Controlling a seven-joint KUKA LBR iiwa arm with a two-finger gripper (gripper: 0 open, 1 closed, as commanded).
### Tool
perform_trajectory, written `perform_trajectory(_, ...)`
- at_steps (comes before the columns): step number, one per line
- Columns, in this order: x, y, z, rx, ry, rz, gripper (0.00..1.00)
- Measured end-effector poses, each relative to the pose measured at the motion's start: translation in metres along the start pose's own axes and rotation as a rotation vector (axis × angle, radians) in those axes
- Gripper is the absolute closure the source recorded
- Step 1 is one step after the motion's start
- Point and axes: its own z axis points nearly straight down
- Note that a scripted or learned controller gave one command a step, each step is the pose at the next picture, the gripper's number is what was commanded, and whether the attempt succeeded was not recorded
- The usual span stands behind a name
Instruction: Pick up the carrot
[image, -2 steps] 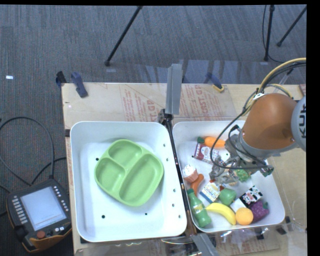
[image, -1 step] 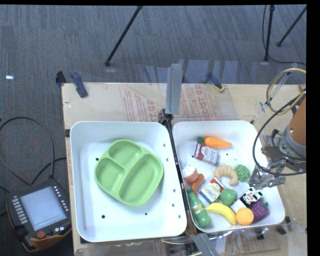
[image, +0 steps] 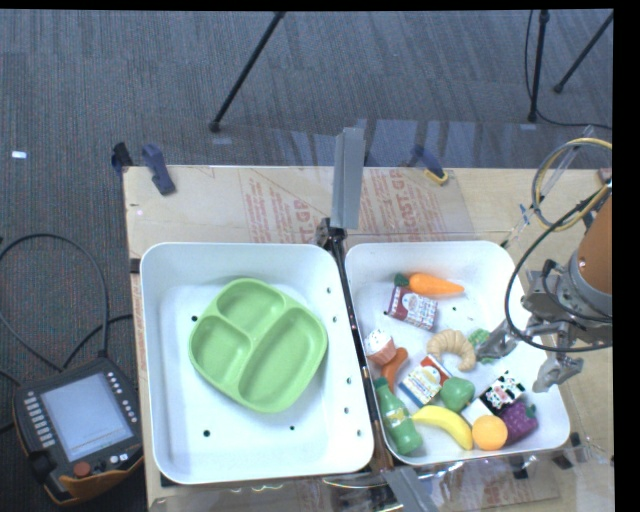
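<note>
We note, at the far left on the floor, a teach pendant (image: 75, 430) with its cable looping up. The tabletop (image: 230, 205) carries two shallow white bins side by side. The left bin (image: 160, 300) holds a green divided plate (image: 258, 343), lying flat near its centre.

The right bin (image: 500, 262) holds the toy food. Along its left portion we record a small ice-cream figure (image: 379, 345), and below it a green bottle (image: 401, 423) near the front wall. The carrot (image: 434, 285) lies on its side in the rear part of this bin, its green top pointing left, touching nothing but the bin floor; a dark red packet (image: 413, 308) sits just in front of it. Further forward we see a croissant (image: 454, 347), a small carton (image: 422, 381), a green round fruit (image: 457, 393), a banana (image: 445, 424), an orange (image: 489, 432) and a purple grape bunch (image: 520, 418).

The end effector (image: 527, 358) hangs over the right side of this bin, well apart from the carrot. Its two fingers are spread, released, with nothing between them. The arm (image: 598, 255) enters at the right edge.
</note>
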Motion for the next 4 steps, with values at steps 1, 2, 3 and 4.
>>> perform_trajectory(1,-0.107,-0.088,0.062,-0.006,0.0,-0.051,0.0)
perform_trajectory(2,-0.089,-0.106,0.11,0.009,-0.006,-0.034,0.0)
perform_trajectory(3,-0.139,-0.071,0.11,0.012,-0.006,0.038,0.0)
perform_trajectory(4,-0.139,-0.071,0.11,0.012,-0.006,0.039,0.0)
